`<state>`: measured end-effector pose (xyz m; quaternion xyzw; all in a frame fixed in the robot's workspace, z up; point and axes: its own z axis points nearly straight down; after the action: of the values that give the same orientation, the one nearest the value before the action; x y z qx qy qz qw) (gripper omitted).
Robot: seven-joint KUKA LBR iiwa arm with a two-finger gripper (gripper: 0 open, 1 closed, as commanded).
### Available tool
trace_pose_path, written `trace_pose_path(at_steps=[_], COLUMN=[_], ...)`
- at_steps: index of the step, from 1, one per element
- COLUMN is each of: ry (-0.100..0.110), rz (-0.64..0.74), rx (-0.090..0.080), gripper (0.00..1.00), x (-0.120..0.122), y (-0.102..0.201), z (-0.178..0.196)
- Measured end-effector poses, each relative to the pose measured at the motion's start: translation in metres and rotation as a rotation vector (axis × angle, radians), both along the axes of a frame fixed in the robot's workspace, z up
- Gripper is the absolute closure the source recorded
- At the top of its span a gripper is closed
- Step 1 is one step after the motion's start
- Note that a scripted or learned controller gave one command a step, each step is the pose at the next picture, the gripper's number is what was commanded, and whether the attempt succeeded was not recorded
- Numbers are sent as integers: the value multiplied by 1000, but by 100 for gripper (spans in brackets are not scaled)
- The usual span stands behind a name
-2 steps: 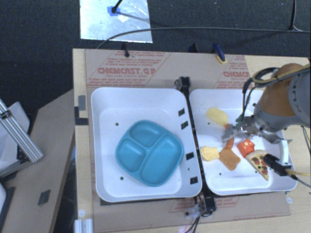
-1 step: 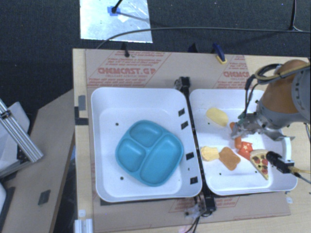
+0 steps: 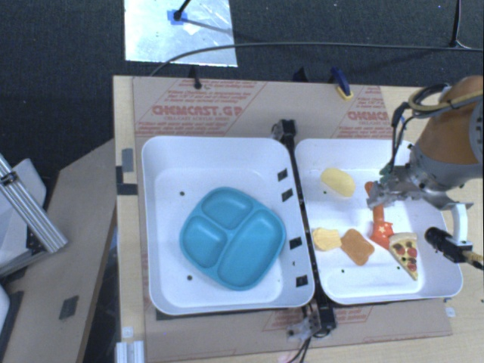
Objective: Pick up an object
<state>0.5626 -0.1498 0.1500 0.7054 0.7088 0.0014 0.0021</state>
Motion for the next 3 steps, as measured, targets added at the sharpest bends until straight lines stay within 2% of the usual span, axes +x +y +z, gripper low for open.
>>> trace_pose_path(at_steps=[2,3], ry=[-1,1], rz=[2,5], rx=[0,2], gripper=[100,100], x=[7,23], y=[7,55], z=[88,80])
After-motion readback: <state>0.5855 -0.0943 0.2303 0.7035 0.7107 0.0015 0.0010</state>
